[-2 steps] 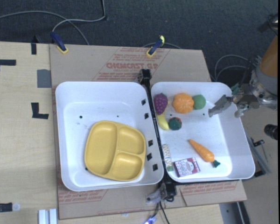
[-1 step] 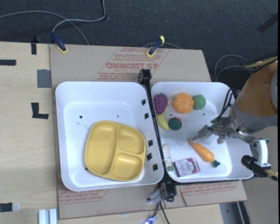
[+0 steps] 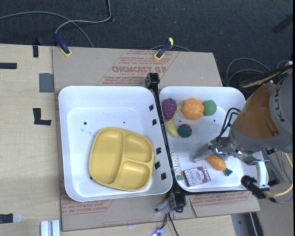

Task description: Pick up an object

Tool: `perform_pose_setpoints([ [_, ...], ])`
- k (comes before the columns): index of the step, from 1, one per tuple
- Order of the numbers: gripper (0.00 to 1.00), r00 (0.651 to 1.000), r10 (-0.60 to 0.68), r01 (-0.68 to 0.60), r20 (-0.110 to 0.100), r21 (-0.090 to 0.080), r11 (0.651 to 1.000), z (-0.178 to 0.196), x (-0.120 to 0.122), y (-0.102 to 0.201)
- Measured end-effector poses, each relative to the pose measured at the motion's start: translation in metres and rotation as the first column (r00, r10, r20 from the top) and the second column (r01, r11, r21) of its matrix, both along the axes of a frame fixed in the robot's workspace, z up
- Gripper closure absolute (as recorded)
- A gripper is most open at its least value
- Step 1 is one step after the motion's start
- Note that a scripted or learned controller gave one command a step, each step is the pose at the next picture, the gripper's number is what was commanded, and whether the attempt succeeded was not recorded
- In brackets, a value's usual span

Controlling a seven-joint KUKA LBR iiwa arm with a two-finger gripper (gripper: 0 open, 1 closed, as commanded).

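The right bin (image 3: 236,96) holds several toy foods. Purple grapes (image 3: 168,108), an orange (image 3: 192,108) and a green fruit (image 3: 209,107) lie along its far side. A yellow banana (image 3: 171,129) and a dark green piece (image 3: 185,130) sit just below them. An orange carrot (image 3: 216,162) and a red packet (image 3: 196,175) lie near the front. My gripper (image 3: 209,153) is low in this bin, right above and against the carrot's upper edge. The grey arm with its orange band (image 3: 258,117) reaches in from the right.
The left bin (image 3: 71,102) holds a yellow divided plate (image 3: 122,158). A narrow patterned strip (image 3: 176,162) lies along the right bin's left wall. Cables run behind the bench, and clamps hold the cardboard's far edge.
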State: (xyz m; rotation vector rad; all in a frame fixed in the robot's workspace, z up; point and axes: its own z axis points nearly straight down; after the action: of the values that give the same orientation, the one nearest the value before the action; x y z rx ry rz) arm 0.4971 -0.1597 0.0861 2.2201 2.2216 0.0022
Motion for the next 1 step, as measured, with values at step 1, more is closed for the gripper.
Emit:
perform_pose_setpoints([
  [1,1.0,1.0,0.0,0.0,0.002,-0.002,1.0,0.0099,0.0006,-0.0007],
])
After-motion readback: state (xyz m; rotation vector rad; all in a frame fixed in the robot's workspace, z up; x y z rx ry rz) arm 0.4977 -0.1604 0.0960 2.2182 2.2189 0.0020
